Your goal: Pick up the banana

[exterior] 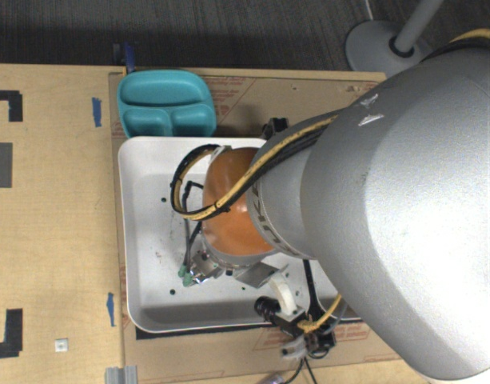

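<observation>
The gripper [198, 272] is down inside the white bin [145, 214], tucked beneath the orange band [233, 206]; whether it is open or closed on anything I cannot tell, and I cannot make out the banana from here. The big grey arm [388, 214] covers most of the bin. 1 teal tray [166, 102] sits just beyond the bin's far edge
</observation>
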You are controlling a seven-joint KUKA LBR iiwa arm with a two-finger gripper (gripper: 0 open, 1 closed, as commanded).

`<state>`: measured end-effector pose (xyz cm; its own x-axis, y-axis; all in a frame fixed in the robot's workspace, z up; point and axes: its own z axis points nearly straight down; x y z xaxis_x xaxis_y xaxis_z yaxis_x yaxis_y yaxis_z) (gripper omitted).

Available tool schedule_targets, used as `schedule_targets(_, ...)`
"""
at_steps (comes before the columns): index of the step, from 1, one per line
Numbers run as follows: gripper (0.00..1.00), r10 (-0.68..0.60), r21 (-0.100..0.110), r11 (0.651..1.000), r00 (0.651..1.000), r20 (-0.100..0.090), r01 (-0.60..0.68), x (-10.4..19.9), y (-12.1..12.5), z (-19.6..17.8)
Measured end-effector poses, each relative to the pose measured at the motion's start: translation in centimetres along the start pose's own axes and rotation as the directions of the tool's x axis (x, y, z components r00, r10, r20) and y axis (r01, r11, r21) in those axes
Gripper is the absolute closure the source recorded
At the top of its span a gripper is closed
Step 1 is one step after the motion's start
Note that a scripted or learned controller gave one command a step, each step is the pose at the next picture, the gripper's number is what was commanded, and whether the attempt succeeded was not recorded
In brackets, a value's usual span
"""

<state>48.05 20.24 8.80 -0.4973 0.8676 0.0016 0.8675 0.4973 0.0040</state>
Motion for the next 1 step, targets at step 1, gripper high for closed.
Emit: schedule_targets(1,1.00,0.298,0.003,0.955,0.955,0.003,-0.298,1.05,0.47,-6.70)
